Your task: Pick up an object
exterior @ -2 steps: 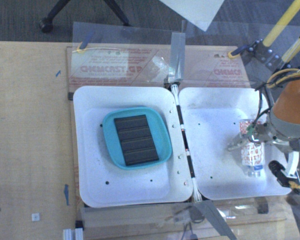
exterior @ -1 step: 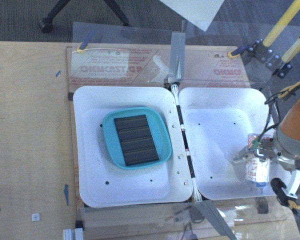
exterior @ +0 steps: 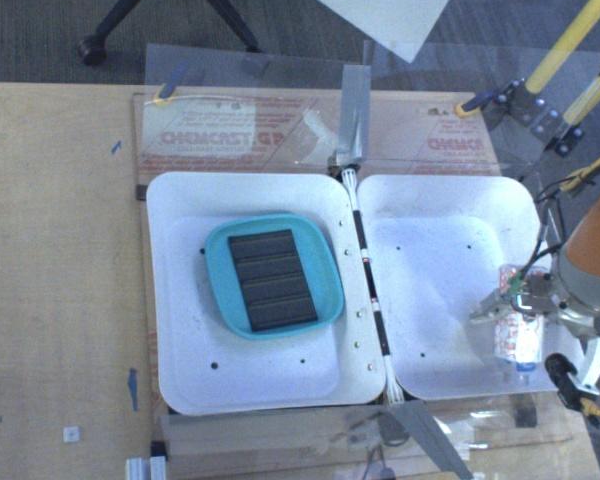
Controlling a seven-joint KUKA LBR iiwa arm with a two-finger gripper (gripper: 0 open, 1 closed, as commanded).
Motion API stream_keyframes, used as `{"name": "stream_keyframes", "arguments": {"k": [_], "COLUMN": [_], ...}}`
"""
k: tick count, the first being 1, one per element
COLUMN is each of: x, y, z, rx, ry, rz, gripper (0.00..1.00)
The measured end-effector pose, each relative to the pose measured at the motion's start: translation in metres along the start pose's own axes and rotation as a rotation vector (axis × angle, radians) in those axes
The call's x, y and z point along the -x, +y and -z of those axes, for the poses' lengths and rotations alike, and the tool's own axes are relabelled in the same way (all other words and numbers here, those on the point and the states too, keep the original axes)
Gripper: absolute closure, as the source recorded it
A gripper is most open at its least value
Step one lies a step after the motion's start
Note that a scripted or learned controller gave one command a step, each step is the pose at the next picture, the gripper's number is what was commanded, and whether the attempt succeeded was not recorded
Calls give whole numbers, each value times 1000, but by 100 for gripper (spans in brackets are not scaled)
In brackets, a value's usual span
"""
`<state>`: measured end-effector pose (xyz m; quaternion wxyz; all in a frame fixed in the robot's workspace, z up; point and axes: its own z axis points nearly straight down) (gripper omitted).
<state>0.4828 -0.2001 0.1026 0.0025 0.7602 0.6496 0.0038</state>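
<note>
Item one: we record two shallow white bins side by side on the tabletop, the left bin and the right bin, meeting along a central seam. Item two: in the left bin, near its middle, we note a teal tray with rounded corners, carrying a dark ribbed slab that lies flat and slightly askew; both sit well apart from the arm. Item three: at the right edge of the right bin, toward its near right corner, we list a small clear bottle or packet with a printed label, its exact kind too blurred to name. Item four: the claw hangs directly over that item, at or just above its top, with the grey arm and its orange band reaching in from the right. We cannot tell how the claw stands, nor whether it touches the item. Status, in our judgement: the approach to a candidate object appears made, the labelled item resting low at the bin's edge; a confirmed grip and a lift clear of the bin remain outstanding.
</note>
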Motion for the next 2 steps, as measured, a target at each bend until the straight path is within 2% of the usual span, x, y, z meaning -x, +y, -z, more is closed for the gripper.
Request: {"name": "stream_keyframes", "arguments": {"k": [1,2], "x": [-78,-143], "y": [-3,4], "z": [53,119], "rx": [-10,-10], "ry": [-4,-3], "rz": [-127,27], "gripper": [100,100]}}
